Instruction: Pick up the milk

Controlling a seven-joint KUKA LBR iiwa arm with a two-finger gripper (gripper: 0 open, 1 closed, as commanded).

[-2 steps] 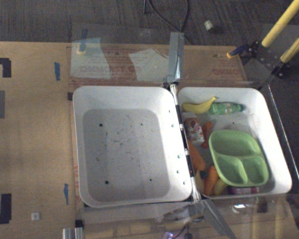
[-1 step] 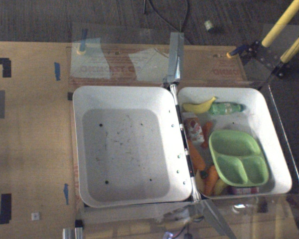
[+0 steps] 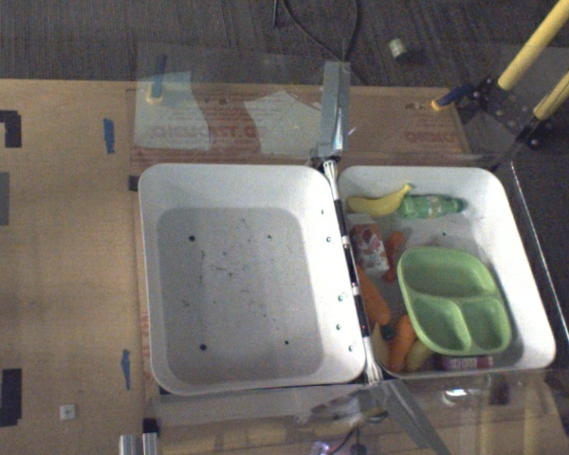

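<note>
White milk carton (image 3: 368,247) (reddish print) lies beside banana (image 3: 379,201).

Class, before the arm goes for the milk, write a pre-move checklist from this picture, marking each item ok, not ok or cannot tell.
1. Milk carton located, in the right bin near the divider: ok.
2. Carton top uncovered: ok.
3. Room around carton: not ok; carrot and banana lie close.
4. Green tray apart from carton: ok.
5. Carton upright or lying: cannot tell.
</note>
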